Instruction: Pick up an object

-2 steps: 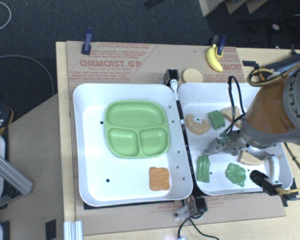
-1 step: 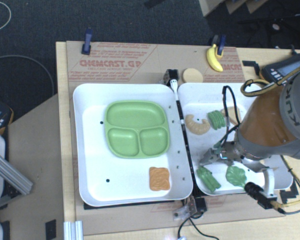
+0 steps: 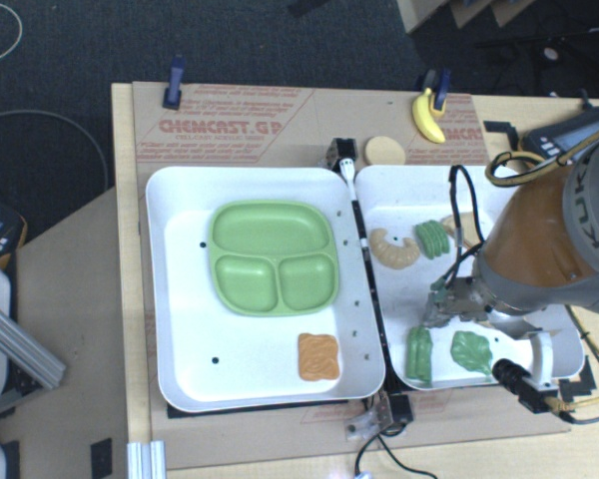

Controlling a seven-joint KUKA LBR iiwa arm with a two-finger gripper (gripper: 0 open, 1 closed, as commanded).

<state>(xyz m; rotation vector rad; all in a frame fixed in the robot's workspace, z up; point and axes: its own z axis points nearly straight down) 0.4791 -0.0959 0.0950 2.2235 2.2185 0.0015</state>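
Right bin (image 3: 409,183): arm (image 3: 539,247) bent low over green pieces (image 3: 419,355).

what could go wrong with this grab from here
The pincer sits low in the right bin, above the long green piece and beside the leafy green piece; it could nudge both or close on neither. The arm's bulk hides much of that bin, so a miss is hard to spot.

The counter (image 3: 130,267) carries two white bins: the left bin (image 3: 175,297) touches the right bin (image 3: 379,183). Behind the right bin lie a banana (image 3: 428,120) and a tan disc (image 3: 384,151).
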